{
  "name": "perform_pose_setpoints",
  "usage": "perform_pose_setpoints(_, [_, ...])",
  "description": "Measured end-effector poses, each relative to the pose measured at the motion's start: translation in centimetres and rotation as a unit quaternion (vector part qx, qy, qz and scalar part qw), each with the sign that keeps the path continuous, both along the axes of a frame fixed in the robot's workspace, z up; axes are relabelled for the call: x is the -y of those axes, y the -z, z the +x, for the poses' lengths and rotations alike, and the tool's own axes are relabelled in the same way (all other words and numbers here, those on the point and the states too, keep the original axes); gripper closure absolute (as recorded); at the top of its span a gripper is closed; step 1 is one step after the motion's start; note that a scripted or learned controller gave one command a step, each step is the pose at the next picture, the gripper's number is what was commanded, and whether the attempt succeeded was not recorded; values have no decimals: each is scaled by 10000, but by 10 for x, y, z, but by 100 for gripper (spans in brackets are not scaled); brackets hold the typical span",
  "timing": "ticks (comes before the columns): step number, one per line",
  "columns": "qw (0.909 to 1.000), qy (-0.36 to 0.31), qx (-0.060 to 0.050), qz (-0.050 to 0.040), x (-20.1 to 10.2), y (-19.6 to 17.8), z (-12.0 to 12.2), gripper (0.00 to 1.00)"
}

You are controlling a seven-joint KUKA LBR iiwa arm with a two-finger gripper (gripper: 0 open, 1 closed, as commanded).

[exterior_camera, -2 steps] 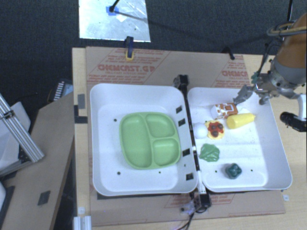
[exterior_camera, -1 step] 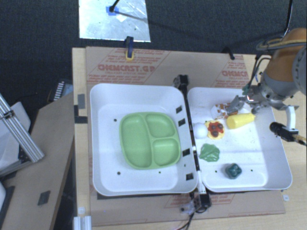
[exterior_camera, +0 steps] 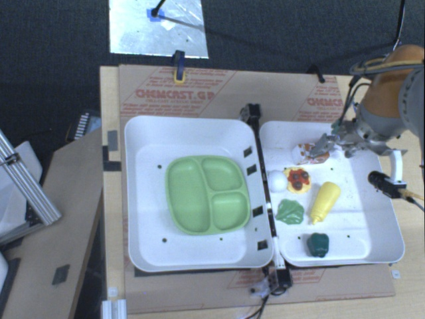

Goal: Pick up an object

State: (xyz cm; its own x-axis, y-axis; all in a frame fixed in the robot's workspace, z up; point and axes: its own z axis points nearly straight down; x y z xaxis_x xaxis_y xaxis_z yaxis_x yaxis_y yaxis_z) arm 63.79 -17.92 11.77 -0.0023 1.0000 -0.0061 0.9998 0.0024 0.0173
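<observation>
My gripper (exterior_camera: 323,146) hangs low over the far part of the right bin (exterior_camera: 382,228), reaching in from the right. Just under its tip lies a small red and white object (exterior_camera: 307,153), partly covered by it. Nearer the front lie a yellow bottle (exterior_camera: 324,201), a round yellow piece with red spots (exterior_camera: 298,179), a white egg-like ball (exterior_camera: 275,180), a green leafy piece (exterior_camera: 290,211) and a dark green pepper (exterior_camera: 318,244). Nothing can be seen held in the gripper.
The left bin (exterior_camera: 149,145) holds a light green divided plate (exterior_camera: 206,195). A black divider with clips (exterior_camera: 255,158) runs between the bins. A black part on a cable (exterior_camera: 385,181) sticks out over the right bin's right wall. The bench edge lies to the left.
</observation>
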Motion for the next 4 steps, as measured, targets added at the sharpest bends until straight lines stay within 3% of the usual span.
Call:
perform_pose_setpoints(1, [10000,-10,-14,13,-1,-9,0,100])
perform_pose_setpoints(3, [10000,-20,-49,19,0,-111,14,100])
perform_pose_setpoints(4, [10000,-19,-79,24,0,-83,15,100])
